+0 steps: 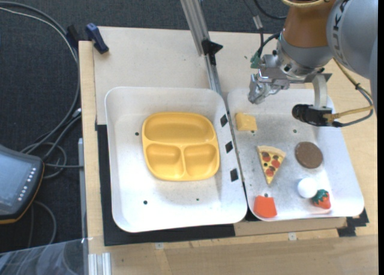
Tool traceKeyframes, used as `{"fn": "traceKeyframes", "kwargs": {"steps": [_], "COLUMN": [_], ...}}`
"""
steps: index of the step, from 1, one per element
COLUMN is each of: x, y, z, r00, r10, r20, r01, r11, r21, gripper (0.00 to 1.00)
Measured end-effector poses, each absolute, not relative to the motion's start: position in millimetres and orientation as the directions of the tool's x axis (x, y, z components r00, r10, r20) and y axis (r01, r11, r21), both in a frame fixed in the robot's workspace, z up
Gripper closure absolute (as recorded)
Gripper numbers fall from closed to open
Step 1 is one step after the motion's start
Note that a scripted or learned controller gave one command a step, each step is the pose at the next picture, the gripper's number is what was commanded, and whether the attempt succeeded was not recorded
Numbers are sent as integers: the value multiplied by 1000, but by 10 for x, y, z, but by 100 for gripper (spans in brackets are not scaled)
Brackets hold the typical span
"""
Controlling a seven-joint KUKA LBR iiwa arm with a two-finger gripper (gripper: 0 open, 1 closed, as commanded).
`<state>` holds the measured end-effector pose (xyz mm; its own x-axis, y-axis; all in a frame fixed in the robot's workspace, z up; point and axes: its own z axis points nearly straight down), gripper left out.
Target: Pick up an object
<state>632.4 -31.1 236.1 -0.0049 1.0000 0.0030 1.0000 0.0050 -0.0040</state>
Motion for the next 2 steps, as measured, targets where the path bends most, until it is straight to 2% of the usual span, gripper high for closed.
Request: {"fn": "traceKeyframes", "kwargs": {"steps": [1, 2], "x": [6190, 5925], "y": [188, 645], "z": [2354, 2455], "r00": [-6, -6], "r10": [1000, 1000], "r20": [3, 4], "r01": [1000, 1000], "r11": [6, 6], "r21": [-4, -4], "gripper": [100, 100]}}
